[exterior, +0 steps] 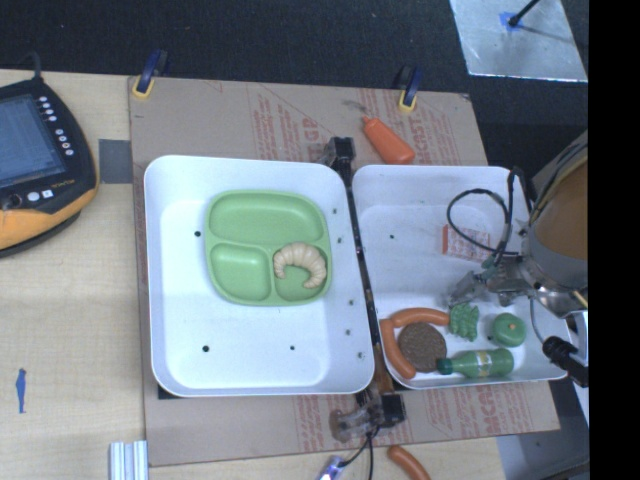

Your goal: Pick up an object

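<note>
green bottle (481,364) in right bin (400,190), tool (487,286) just above broccoli (464,320)

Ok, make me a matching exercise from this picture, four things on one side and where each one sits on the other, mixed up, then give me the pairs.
Things:
1. croissant
2. green bottle
3. orange carrot
4. handheld control pad

Places:
A. on the cardboard above the right bin
B. in the lower right compartment of the green plate, left bin
C. on the bench at the far left
D. lying on its side by the near edge of the right bin

Pairs: 1-B, 2-D, 3-A, 4-C
</note>
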`<action>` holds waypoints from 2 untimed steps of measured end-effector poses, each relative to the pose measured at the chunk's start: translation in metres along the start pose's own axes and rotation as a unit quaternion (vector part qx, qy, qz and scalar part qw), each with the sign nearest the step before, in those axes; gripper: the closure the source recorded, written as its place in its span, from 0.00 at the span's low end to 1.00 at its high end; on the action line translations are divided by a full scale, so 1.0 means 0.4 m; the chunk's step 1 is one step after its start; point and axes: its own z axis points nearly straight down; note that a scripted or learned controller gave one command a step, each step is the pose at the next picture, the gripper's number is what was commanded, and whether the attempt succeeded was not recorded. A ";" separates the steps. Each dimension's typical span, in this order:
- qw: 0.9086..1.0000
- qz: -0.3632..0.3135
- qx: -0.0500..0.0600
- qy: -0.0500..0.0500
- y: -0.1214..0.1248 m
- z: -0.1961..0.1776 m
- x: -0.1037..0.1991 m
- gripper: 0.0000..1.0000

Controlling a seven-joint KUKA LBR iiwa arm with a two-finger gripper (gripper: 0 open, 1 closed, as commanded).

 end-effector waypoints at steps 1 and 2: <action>1.000 0.001 -0.002 0.000 0.245 0.011 0.007 0.00; 1.000 0.000 -0.001 0.000 0.244 -0.015 0.005 1.00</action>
